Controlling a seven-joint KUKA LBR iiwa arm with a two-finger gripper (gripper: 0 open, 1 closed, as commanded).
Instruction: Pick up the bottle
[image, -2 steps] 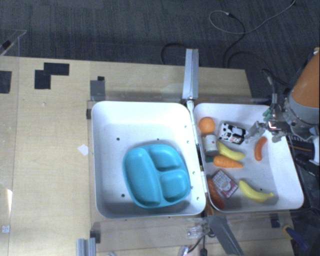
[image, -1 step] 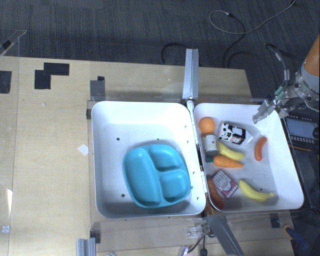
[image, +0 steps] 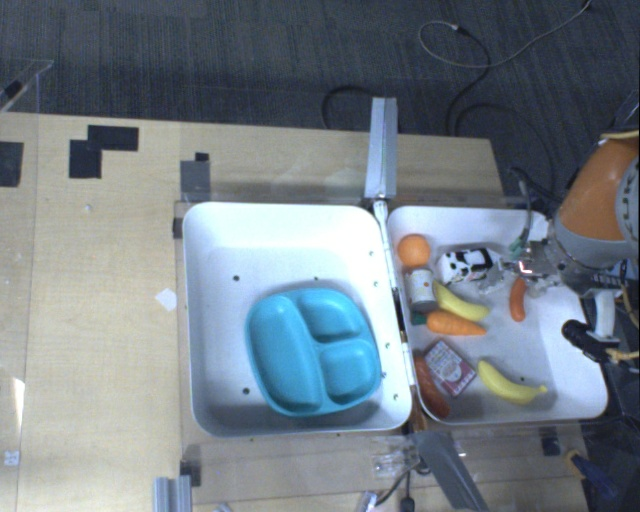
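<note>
The bottle (image: 421, 290) is small, with a pale cap and a greenish label, and sits against the left wall of the right bin (image: 575, 395), just below an orange ball (image: 413, 249). My gripper (image: 527, 266) hangs low over the right bin's far right part, between a black-and-white cow toy (image: 466, 265) and a red sausage-shaped piece (image: 517, 299). It is well to the right of the bottle and apart from it. Nothing shows in its grasp.
In the right bin also lie two bananas (image: 460, 302) (image: 510, 383), a carrot (image: 455, 324) and a red packet (image: 447, 368). The left bin (image: 215, 300) holds a blue divided plate (image: 313, 350). The grey arm with its orange band (image: 603, 195) comes in from the right.
</note>
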